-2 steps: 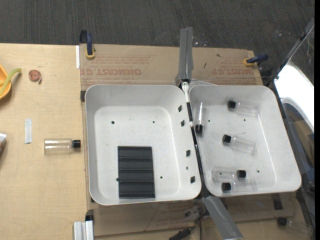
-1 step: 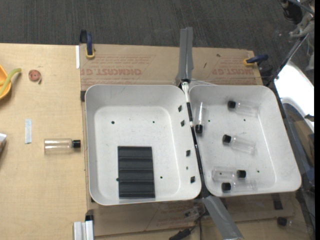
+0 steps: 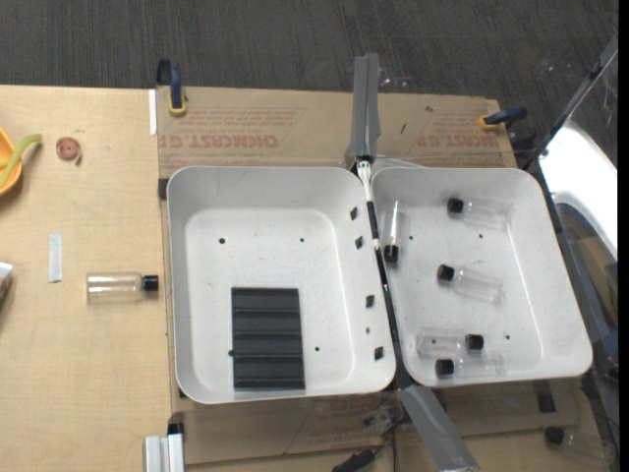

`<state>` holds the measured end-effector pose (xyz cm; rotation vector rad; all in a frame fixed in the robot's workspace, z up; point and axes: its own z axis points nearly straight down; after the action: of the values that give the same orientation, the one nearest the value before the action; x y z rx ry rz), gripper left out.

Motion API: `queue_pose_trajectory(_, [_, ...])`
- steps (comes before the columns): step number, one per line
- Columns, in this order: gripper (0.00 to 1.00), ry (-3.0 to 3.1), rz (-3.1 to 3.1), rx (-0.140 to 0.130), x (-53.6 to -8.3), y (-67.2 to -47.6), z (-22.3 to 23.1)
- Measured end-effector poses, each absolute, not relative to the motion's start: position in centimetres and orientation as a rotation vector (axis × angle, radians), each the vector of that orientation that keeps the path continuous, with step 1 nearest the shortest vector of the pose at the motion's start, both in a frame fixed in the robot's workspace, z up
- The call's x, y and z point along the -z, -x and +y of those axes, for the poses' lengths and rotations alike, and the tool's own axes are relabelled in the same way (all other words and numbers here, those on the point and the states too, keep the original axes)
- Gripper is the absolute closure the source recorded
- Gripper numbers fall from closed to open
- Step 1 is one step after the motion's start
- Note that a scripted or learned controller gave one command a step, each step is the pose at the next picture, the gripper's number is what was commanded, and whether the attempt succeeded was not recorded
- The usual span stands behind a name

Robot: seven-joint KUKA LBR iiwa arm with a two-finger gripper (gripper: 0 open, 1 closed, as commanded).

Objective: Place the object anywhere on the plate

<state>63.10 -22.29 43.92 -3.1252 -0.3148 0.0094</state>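
Observation:
A black ribbed plate [image 3: 266, 339] lies flat in the left bin [image 3: 197, 264], near its front wall. The right bin [image 3: 536, 264] holds several clear vials with black caps. One vial [image 3: 469, 208] lies near the back, another [image 3: 472, 282] in the middle, and a pair [image 3: 455, 354] near the front wall. A further vial [image 3: 390, 232] rests along the left wall of the right bin, cap toward the front. All of them lie on their sides, apart from the plate.
One more clear vial [image 3: 120, 284] lies on the wooden bench left of the bins. A yellow object [image 3: 10, 160] and a small red disc [image 3: 67, 148] sit at the far left. Clamps [image 3: 172, 87] hold the cardboard [image 3: 256, 131] behind the bins.

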Motion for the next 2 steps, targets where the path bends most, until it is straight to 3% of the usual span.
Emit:
queue_pose_trajectory(1, [0.0, 3.125, -0.319, -0.006, -44.0, -64.8, -18.8])
queue_pose_trajectory(2, [0.0, 3.125, -0.315, -0.01, -43.9, -63.3, -22.3])
